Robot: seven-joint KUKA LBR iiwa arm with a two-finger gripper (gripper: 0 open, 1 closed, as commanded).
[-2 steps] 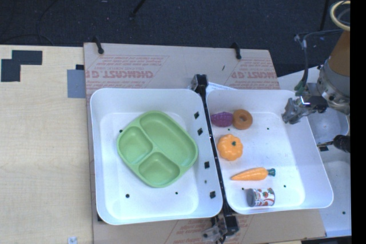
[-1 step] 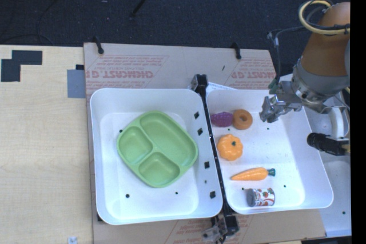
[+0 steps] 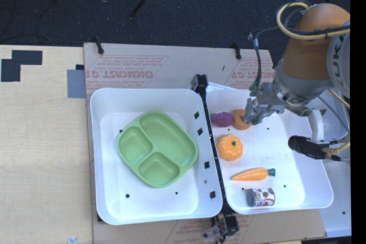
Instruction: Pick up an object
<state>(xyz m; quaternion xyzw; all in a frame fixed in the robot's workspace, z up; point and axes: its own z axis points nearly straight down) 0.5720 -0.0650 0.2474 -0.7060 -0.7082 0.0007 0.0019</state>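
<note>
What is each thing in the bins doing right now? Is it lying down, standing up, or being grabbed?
Green plate: flat in the left bin, right way up.
Purple toy: lying in the right bin.
Orange toy: right under the gripper, partly hidden.
Pumpkin: sitting stem up.
Carrot: lying on its side.
Can: lying on its side.
Gripper: down over the orange toy; a hold cannot be seen.

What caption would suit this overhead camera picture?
End effector poised over an orange toy in the right bin, beside pumpkin, carrot and can.
</note>
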